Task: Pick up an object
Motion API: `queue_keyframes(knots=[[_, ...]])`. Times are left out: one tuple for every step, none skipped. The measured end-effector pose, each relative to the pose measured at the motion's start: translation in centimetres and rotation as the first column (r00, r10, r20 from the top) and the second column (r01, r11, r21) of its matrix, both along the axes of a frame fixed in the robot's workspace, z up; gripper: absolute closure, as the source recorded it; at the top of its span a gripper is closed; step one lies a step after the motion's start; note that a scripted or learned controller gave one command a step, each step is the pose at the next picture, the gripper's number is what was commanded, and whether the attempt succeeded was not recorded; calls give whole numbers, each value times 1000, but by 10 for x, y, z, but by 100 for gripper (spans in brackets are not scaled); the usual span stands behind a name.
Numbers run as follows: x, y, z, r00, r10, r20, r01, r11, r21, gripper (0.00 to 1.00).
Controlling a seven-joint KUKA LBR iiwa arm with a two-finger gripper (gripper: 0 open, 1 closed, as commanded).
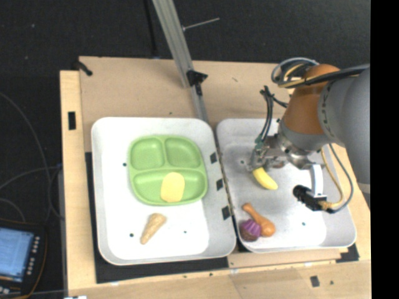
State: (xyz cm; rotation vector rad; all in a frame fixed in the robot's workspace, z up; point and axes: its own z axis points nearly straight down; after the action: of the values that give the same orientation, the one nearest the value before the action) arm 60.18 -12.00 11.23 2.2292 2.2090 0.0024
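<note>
A small yellow banana (pixel 265 180) lies in the middle of the right bin (pixel 336 229). My gripper (pixel 258 159) hangs just above and left of the banana's upper end, close to it, and I cannot tell whether it touches. An orange carrot-like toy (pixel 260 219) with a purple piece (pixel 250 230) beside it lies near the front left of the same bin. In the left bin (pixel 109 229) a green divided plate (pixel 149 154) carries a yellow oval piece (pixel 173 187). A tan cone (pixel 152 227) lies in front of the plate.
The arm's grey and orange wrist (pixel 312 111) and its cables cover the right bin's back right part. A slanted metal pole (pixel 177 39) rises behind the bins. The wooden bench (pixel 72 167) drops off at its left and front edges.
</note>
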Motion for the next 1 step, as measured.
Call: queue_keyframes(knots=[[-1, 6, 61, 1000, 12, 3, -12, 1000, 0, 100]])
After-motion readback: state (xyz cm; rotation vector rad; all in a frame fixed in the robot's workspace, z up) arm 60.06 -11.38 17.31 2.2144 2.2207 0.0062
